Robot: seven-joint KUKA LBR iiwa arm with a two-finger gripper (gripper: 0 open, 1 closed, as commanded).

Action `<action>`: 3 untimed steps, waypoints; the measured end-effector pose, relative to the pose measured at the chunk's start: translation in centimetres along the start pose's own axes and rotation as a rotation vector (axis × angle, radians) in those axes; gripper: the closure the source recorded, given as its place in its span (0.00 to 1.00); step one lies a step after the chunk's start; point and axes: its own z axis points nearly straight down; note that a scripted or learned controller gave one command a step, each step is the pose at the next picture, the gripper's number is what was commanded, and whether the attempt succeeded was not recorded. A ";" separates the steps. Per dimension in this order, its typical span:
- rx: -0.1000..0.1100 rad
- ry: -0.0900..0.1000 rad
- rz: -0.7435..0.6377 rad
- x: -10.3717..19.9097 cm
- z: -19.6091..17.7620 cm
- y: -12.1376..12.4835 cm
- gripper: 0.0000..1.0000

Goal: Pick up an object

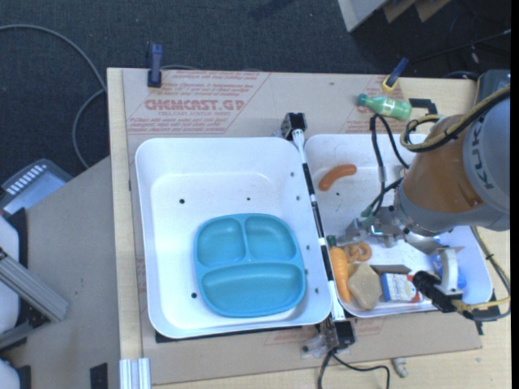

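Arm low over right bin [478, 286], gripper [366, 232] just above pretzel [358, 252], placed for grab; carrot [339, 270] beside pretzel; sausage [336, 176] behind; blue tray [247, 263] left.

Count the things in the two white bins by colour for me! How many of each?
Blue: 1, the divided plate in the left bin.
Orange: 3, the sausage, the carrot and the pretzel-like ring in the right bin.
Tan: 1, the bread piece.
White and blue: 1, the small packet.
Total: 6 that I can make out; the arm hides part of the right bin.
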 end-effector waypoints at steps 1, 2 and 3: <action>0.003 -0.001 -0.001 -2.0 0.2 8.7 0.00; 0.006 0.000 0.000 -0.6 0.3 -2.1 0.00; 0.005 0.000 0.000 -0.6 -0.7 -2.1 1.00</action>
